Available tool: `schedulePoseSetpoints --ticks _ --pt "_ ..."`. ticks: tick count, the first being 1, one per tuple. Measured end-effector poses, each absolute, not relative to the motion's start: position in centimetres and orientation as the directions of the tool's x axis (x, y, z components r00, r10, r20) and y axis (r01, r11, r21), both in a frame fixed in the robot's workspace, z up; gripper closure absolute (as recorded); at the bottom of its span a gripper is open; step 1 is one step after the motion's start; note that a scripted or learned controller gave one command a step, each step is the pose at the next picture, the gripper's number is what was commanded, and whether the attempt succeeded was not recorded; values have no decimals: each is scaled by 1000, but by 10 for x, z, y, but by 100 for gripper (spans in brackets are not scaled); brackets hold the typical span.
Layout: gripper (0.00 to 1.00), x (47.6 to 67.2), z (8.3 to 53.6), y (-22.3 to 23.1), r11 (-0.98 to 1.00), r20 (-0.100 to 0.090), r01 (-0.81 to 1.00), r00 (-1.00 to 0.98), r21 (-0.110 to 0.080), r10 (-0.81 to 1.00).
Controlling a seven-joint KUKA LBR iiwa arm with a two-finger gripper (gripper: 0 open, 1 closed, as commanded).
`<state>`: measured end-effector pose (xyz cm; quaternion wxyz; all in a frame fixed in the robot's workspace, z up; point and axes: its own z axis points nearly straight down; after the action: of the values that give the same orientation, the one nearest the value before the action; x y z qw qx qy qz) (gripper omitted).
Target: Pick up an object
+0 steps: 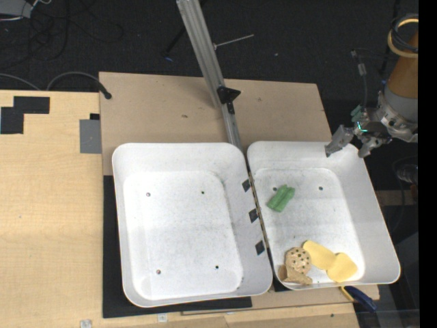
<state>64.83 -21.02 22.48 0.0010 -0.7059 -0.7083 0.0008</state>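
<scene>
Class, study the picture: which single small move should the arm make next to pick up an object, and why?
Probably swing the tool left and down over the green object. The tool hangs at the right bin's far corner holding nothing, and that object lies alone, apart from the yellow one.

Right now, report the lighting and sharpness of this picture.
Camera view: even light on both bins, left bin brighter along its near half; background floor dark; green object and yellow object sharp; gripper slightly soft at the right.

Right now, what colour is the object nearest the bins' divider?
Green, clearest in the camera view, lying in the right bin.
</scene>
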Motion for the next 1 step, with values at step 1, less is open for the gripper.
schedulePoseSetpoints --ticks 1 --pt "0 648 225 -210 6 0 1000 -6 -3 1000"
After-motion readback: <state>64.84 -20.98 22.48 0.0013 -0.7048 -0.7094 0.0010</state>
